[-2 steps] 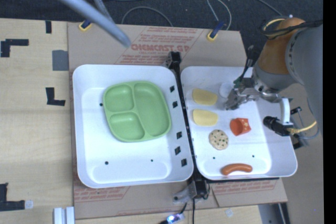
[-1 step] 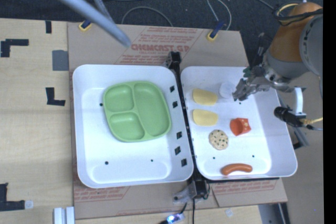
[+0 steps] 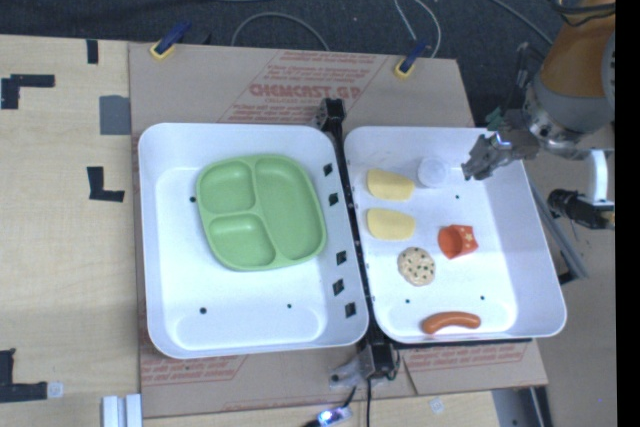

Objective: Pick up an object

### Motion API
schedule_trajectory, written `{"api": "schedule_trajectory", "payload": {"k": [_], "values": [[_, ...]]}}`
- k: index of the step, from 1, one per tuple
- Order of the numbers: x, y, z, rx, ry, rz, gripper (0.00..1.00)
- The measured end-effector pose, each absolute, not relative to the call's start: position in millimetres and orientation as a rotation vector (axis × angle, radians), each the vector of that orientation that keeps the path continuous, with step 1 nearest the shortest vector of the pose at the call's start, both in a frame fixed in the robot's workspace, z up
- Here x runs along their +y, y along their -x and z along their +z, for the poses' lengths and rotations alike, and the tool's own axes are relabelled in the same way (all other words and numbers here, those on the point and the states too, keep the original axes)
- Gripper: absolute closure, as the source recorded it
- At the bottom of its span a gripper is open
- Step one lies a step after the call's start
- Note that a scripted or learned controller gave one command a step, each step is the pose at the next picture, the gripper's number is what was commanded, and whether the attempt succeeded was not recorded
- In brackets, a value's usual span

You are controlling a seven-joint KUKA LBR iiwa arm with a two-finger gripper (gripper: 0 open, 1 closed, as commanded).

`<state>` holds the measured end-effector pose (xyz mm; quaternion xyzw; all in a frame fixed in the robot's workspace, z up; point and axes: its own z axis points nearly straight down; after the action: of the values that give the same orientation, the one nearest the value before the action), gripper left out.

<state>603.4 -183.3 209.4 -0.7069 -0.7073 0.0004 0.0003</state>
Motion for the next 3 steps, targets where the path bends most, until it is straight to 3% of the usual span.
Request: {"api": "schedule_trajectory", "payload": {"k": [2,3], "values": [[-186,-607.5,276,-2.222,2.217,0.002,1.0],[-125,-597.5,264,-2.224,2.21,0.005,1.0]]}}
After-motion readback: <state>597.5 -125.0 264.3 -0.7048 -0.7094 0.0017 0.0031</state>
